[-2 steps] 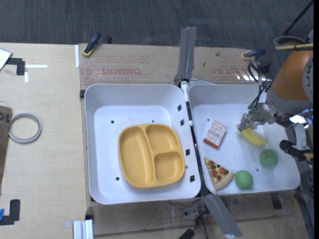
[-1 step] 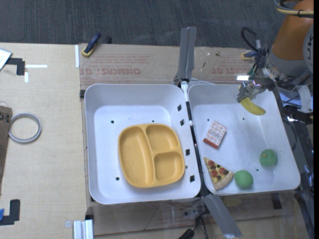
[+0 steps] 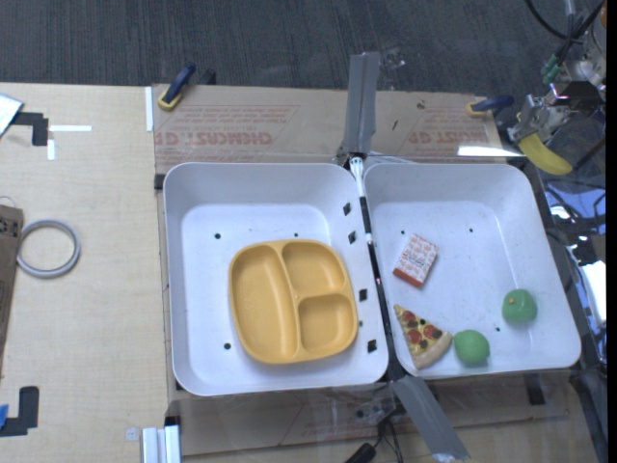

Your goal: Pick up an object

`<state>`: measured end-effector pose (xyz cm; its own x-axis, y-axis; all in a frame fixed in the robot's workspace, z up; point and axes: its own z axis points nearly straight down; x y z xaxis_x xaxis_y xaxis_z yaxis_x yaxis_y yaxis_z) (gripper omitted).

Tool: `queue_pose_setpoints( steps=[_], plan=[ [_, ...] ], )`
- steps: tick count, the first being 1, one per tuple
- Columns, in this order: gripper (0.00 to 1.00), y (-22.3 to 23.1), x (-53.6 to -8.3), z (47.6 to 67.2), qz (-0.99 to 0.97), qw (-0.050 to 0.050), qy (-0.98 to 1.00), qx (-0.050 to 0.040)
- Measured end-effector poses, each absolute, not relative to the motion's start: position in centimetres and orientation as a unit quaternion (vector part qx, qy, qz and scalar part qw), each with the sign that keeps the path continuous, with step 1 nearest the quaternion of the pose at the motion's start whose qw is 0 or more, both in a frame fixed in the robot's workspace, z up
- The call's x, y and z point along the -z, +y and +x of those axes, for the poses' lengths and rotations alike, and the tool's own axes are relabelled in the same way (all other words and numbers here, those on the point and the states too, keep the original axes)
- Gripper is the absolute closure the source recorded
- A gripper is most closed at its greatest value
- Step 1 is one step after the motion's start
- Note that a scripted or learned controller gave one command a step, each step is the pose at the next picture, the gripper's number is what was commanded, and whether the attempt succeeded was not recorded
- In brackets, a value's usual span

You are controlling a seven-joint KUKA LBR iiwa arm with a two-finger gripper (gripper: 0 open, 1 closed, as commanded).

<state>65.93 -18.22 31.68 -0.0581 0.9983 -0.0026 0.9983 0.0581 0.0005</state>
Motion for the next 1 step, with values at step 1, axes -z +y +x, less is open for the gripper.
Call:
queue_pose_setpoints(
  steps=[1],
  plan=[
    [1.0, -15.81, -26.6, 65.89, 0.644, -0.001, 0.765, 0.0013]
  ],
)
